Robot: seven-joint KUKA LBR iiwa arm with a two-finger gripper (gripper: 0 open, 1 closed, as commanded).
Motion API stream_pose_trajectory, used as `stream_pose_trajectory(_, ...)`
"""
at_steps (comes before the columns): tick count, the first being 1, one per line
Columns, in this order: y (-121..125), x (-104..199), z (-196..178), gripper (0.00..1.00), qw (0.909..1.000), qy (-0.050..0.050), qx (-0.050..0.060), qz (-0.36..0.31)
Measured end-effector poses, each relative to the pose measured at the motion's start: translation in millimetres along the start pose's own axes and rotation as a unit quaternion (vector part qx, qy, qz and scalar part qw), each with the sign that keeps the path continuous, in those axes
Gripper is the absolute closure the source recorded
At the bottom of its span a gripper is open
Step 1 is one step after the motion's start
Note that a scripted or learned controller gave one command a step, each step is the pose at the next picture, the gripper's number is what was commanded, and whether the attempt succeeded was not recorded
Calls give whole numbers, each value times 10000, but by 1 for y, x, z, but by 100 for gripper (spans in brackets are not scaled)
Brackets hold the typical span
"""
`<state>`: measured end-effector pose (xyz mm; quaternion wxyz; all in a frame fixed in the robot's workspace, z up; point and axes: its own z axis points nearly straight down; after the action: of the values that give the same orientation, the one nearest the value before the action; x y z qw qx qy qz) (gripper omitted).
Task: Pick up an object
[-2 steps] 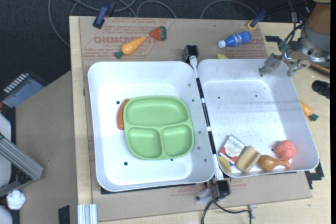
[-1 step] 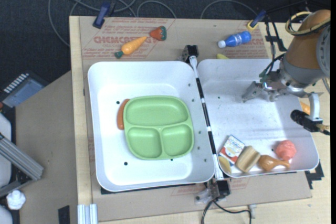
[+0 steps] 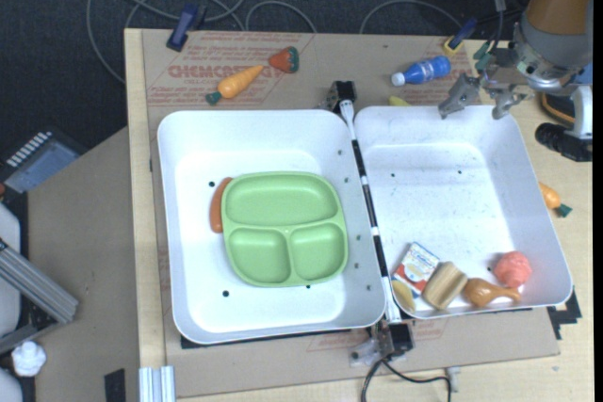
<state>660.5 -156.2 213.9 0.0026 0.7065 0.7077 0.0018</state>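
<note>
1. The pickable objects cluster in the right shallow white plastic bin (image 3: pixel 443 165), along its edge at five to six o'clock: a pink rounded toy (image 3: pixel 513 267), an orange-brown curved toy (image 3: pixel 485 293), a tan cylindrical piece (image 3: pixel 444 285) and a small white carton with red print (image 3: pixel 415 263), lying close together.
2. The grey two-finger gripper (image 3: pixel 480 94) hangs over that bin's rim at one o'clock, well apart from the cluster, its fingers spread apart with nothing between them.
3. The left shallow white plastic bin (image 3: pixel 188 202) holds a green three-compartment plastic tray (image 3: pixel 283 226); an orange sausage-shaped toy (image 3: pixel 216 205) lies against the tray at nine o'clock.
4. On the cardboard bench top, a plastic toy carrot (image 3: pixel 247 79) lies at twelve o'clock from the left bin and a blue plastic bottle (image 3: pixel 422 71) at twelve o'clock from the right.
</note>
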Motion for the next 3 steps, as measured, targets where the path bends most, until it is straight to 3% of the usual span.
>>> stream_pose_trajectory(1, -41, 39, 129, 0, 10000, 8, 33, 7)
stream_pose_trajectory(2, -19, -68, 86, 0, 10000, -2, 14, 9)
stream_pose_trajectory(3, -19, -68, 76, 100, 10000, -10, 7, 4)
